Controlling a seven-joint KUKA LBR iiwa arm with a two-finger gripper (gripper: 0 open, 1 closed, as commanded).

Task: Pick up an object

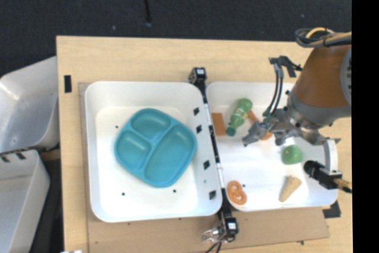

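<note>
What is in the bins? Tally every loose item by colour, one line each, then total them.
Blue: 1, divided plate
Green: 2, bottle, round green item
Orange: 2, pretzel, flat orange piece
Tan: 1, cone
Total: 6

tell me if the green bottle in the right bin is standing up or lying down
Lying down. The green bottle shows its full length along the right bin's floor, tilted diagonally, next to the gripper.

A robot lab: a wooden bench [148, 59] bearing two white bins [95, 127], cabled arm [323, 77], dark floor.
</note>
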